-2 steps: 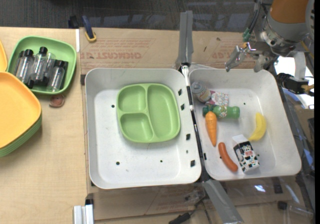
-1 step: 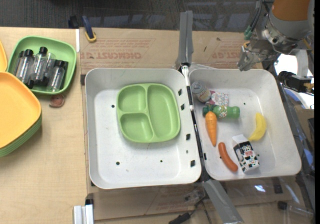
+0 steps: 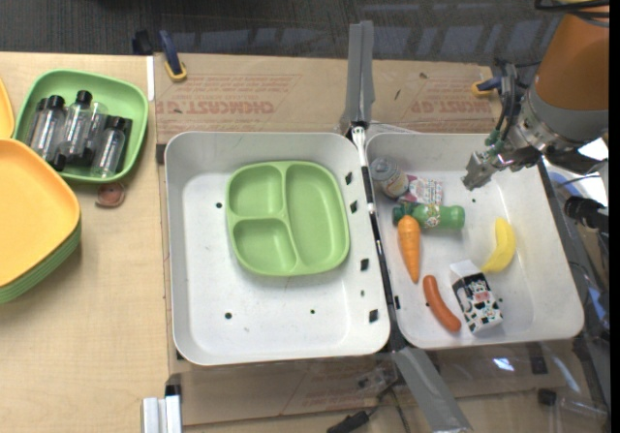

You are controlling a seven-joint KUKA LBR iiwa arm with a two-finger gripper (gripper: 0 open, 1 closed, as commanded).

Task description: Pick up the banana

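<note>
The yellow banana (image 3: 501, 245) lies in the right bin (image 3: 552, 228), near its right side, curved and pointing up and down. My gripper (image 3: 481, 170) hangs over the upper right part of that bin, above and a little left of the banana, with clear space between them. Nothing shows between its fingers.
The right bin also holds a carrot (image 3: 410, 245), a green bottle (image 3: 438, 218), a small can (image 3: 387, 176), a sausage (image 3: 441, 303) and a small carton (image 3: 478, 301). A green divided plate (image 3: 288, 218) lies in the left bin (image 3: 194, 305). A green tray of vials (image 3: 82, 126) and orange plates (image 3: 34, 218) sit at the left.
</note>
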